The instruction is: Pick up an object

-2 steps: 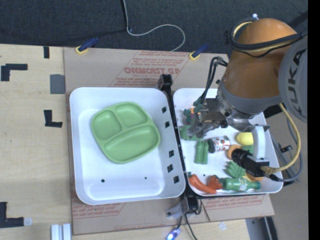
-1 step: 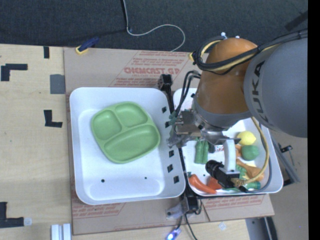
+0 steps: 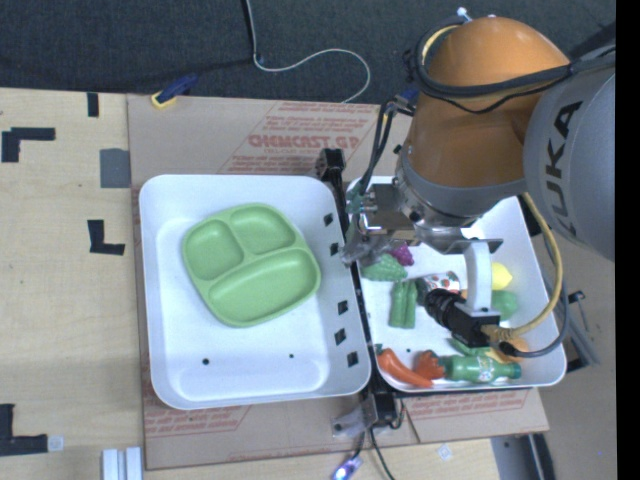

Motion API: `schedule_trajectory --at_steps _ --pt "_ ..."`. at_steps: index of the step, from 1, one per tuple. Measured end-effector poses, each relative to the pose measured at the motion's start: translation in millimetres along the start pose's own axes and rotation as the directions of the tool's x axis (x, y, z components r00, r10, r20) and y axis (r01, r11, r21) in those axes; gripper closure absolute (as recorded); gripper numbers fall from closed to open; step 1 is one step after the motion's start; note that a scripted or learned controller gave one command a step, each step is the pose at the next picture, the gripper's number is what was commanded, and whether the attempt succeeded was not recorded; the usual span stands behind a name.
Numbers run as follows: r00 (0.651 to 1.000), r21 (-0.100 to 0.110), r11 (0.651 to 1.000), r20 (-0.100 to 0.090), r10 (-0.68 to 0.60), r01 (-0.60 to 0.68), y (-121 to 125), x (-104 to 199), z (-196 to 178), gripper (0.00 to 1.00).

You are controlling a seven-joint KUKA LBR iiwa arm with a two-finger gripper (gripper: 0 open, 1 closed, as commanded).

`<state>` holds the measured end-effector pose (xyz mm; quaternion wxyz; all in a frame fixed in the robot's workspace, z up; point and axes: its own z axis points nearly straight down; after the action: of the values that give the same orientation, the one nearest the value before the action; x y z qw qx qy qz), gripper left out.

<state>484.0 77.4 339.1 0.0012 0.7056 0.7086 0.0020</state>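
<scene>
The arm's orange and grey wrist hangs over the right bin (image 3: 535, 233). My gripper (image 3: 362, 236) is low at that bin's left wall, just above a purple toy (image 3: 403, 256) and a small green leafy piece (image 3: 380, 268). Nothing shows between the gripper's parts from this angle. Below it a green block (image 3: 402, 305) lies upright in the view. An orange-red toy (image 3: 407, 368) and a green bottle-shaped toy (image 3: 482, 371) lie along the bin's near edge. A yellow piece (image 3: 502, 276) and another green piece (image 3: 505, 305) sit at the right, partly hidden by the robot.
The left bin (image 3: 165, 268) holds a green divided plate (image 3: 251, 263). Black clips line the wall between the bins (image 3: 345, 308). Both bins rest on cardboard (image 3: 240, 133). A white cable (image 3: 300, 63) loops at the back.
</scene>
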Motion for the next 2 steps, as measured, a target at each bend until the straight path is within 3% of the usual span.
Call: schedule_trajectory --at_steps 1,2 --pt "1.000 0.021 1.000 0.006 0.014 -0.014 9.7 -92.3 164.1 1.00" --pt "1.000 -0.008 1.000 0.000 0.000 0.000 0.4 -71.7 19.1 1.00"
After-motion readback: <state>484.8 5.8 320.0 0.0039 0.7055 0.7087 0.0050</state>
